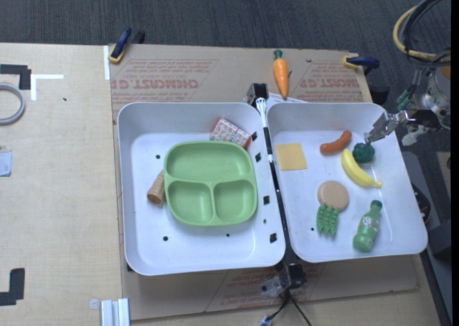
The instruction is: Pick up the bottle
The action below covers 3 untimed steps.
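Observation:
The green bottle (366, 226) lies in the right bin (409, 242), near its front right corner, with its cap pointing toward the far side. My gripper (376, 132) hangs over the far right edge of that bin, just above a dark green vegetable (363, 152). It is well behind the bottle and apart from it. The arm's wrist comes in from the right side of the view.
The right bin also holds a banana (360, 169), a sausage (336, 142), a yellow cheese slice (290, 157), a round tan cookie (333, 195) and a green ridged piece (328, 220). The left bin holds a green divided plate (211, 183), a cone (156, 189) and a small box (229, 131). A carrot (280, 74) lies behind the bins.

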### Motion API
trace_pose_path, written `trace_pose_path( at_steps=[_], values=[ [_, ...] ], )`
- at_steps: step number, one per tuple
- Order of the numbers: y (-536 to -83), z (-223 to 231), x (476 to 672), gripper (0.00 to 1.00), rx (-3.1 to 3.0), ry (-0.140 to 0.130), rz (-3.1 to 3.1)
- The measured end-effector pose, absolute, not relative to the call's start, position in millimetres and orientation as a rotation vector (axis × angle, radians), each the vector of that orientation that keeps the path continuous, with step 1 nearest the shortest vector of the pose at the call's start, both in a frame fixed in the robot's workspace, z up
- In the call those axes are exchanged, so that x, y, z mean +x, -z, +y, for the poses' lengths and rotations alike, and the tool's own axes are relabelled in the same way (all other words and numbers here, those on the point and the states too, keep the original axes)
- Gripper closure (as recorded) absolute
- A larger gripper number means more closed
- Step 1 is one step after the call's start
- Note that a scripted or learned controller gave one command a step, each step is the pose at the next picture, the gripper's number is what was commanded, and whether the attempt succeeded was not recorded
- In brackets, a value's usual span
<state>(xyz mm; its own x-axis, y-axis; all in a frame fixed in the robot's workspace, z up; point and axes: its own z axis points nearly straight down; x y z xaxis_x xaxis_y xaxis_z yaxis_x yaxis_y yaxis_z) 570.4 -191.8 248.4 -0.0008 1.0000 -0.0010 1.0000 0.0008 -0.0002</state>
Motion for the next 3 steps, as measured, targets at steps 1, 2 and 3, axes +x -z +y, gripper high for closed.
trace_pose_path(
  at_steps=[1, 2, 3],
  values=[
    [-258, -192, 570.9, 1.0, 2.216, 0.002, 2.223],
    [-317, -222, 477.8, 1.0, 2.13, 0.002, 2.308],
    [-254, -157, 485.2, 1.0, 2.07, 0.001, 2.362]
  ],
)
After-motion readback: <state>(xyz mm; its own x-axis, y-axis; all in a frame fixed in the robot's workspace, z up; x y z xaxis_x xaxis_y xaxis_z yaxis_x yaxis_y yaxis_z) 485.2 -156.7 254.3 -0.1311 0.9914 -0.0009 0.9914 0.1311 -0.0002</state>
